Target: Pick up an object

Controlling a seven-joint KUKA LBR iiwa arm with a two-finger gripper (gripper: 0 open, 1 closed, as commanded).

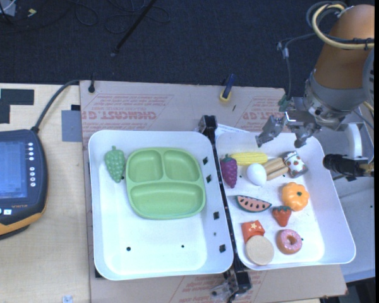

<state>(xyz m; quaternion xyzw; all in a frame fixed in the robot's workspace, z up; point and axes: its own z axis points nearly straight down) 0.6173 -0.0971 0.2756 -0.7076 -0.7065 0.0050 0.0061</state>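
Camera view – claw (285, 133) spread above glossy plastic corn (248, 158)

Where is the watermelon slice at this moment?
In the camera view, the watermelon slice lies in the right bin, near its middle. It is below the egg, left of the strawberry and above the red carton.

An orange-banded grey arm (344, 49) with looped pale cables ends in dark metal jaws.
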